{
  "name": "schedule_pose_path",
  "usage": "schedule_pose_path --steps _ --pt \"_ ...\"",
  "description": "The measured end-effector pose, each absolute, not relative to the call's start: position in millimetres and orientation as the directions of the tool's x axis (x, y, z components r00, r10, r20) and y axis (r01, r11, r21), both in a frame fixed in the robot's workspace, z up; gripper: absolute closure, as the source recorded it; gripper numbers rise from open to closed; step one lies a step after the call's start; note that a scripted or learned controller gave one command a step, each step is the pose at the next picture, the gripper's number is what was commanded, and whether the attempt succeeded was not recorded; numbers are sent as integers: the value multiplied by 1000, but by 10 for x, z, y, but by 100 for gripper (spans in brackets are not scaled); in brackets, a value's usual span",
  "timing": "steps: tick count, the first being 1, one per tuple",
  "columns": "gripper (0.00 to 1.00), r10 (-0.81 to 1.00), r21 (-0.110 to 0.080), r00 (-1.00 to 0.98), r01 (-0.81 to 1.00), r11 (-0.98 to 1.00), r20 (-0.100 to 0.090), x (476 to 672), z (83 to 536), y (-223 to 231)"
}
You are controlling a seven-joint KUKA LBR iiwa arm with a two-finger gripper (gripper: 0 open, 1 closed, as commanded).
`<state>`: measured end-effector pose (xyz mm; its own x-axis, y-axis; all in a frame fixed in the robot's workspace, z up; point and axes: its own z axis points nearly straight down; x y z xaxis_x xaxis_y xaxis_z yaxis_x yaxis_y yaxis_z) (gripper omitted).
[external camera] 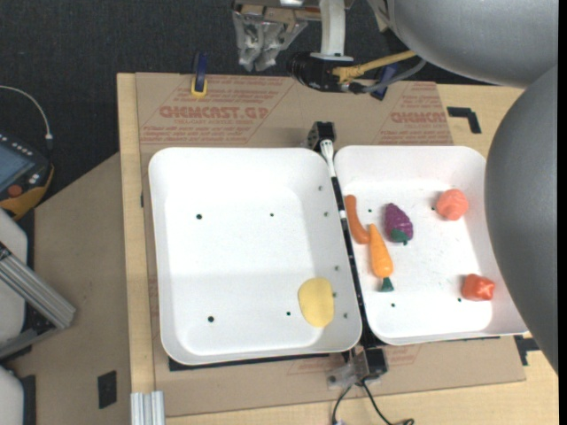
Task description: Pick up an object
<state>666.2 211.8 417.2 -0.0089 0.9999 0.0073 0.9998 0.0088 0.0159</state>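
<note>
My gripper (260,53) hangs high at the top of the view, beyond the far edge of the left bin (177,237), with nothing seen between its fingers. A pale yellow lump (316,301) lies in the left bin's near right corner. In the right bin (416,326) lie an orange carrot (380,255), a curved orange piece (355,219), a purple eggplant (398,222), a salmon-pink round object (452,204) and a red object (477,288).
The grey arm (496,25) covers the top right and runs down the right side over the right bin's edge. A divider rail (341,228) separates the bins. A blue and yellow clamp (200,78) sits on the cardboard at the back left.
</note>
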Motion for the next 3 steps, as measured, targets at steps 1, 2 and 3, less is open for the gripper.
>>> schedule_pose_path --steps 1,2,3 --pt "100 1000 -6 -2 1000 2 -1 6657 3664 2255" --pt "100 1000 -7 0 1000 0 -2 6654 3091 2245" --pt "100 1000 -1 13 1000 -13 -4 6393 3389 899"
